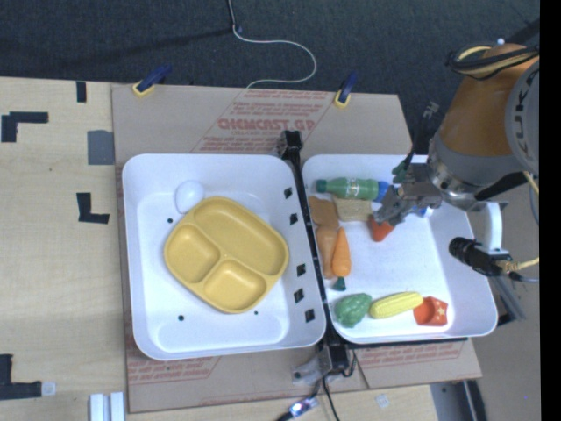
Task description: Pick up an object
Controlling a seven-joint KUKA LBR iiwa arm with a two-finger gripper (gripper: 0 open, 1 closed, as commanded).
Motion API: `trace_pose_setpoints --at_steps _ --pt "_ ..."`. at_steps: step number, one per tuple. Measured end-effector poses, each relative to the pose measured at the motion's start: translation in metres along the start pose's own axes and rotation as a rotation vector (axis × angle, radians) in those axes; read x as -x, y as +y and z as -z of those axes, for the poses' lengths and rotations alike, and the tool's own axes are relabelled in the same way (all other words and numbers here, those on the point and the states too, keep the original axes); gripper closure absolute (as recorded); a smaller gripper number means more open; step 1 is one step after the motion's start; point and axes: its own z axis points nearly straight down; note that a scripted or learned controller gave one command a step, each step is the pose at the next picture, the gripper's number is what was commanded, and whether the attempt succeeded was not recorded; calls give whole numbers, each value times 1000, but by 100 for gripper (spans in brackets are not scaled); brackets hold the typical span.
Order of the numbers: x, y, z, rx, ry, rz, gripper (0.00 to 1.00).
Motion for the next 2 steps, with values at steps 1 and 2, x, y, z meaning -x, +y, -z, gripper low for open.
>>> trace_pose_setpoints --at_steps 1,2 --pt "-30 -35 7 0 1 2 100" --pt "-38 -50 -11 -1 0 -1 100"
